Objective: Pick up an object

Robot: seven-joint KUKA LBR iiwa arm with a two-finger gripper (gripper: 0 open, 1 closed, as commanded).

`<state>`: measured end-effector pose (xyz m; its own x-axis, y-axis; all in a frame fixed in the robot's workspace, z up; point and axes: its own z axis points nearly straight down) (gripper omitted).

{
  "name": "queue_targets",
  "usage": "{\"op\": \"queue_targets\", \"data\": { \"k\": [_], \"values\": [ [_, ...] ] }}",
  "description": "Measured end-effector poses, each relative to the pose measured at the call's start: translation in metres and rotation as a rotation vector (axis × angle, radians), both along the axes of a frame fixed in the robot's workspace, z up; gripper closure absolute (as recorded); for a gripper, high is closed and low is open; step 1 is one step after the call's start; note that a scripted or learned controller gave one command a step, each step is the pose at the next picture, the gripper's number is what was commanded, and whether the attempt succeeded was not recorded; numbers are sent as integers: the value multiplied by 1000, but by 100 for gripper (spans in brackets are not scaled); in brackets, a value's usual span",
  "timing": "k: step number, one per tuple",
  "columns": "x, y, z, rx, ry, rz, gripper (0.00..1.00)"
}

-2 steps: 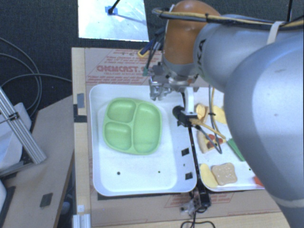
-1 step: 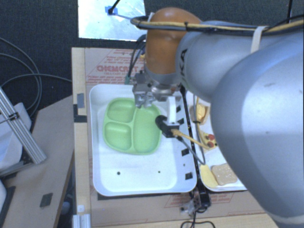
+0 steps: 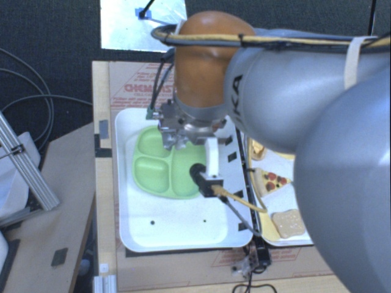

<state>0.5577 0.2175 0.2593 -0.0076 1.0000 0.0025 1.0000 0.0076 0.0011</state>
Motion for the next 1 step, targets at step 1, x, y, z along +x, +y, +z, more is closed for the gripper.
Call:
{"op": "queue_targets", "data": {
  "k": [1],
  "values": [
    [11, 18, 145, 6, -17, -1, 100]
  ]
}}
